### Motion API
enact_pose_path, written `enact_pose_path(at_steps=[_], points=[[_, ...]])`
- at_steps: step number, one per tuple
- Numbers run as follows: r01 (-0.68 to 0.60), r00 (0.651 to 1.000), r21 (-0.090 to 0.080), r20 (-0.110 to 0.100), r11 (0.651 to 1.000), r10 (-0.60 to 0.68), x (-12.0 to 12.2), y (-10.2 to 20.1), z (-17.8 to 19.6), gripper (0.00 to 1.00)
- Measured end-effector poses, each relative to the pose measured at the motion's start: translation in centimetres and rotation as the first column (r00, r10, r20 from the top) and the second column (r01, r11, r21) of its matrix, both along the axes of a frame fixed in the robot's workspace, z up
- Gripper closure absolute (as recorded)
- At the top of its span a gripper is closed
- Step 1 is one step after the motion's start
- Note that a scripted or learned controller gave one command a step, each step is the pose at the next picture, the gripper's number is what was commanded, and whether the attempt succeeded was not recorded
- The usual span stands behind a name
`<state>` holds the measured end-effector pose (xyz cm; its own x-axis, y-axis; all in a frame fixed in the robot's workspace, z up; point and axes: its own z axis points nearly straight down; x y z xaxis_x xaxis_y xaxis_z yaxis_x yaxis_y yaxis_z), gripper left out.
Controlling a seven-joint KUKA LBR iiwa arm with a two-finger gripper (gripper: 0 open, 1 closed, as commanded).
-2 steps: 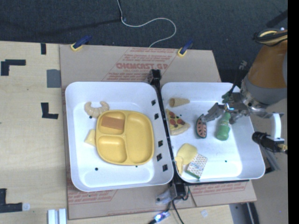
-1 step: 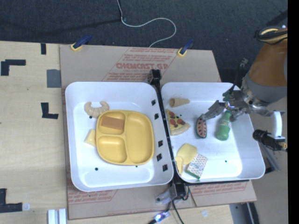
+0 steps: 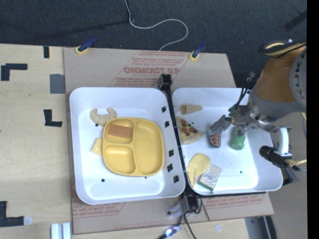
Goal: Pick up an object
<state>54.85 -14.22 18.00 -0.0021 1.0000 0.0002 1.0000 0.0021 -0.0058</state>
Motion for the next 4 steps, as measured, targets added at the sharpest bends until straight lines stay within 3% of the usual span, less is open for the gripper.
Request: enact_pose_path(at_steps=[2, 3, 4], points=[[0.000, 1.000, -0.001, 0.004, 1.000, 0.000, 0.4, 0.2, -9.8, 0.00], [0.000, 1.000, -0.002, 0.007, 1.000, 0.000, 0.5, 0.1, -8.5, 1.00], [0.000, 1.000, -0.001, 0.010, 1.000, 0.000, 1.0, 0.7, -2.3, 1.00]])
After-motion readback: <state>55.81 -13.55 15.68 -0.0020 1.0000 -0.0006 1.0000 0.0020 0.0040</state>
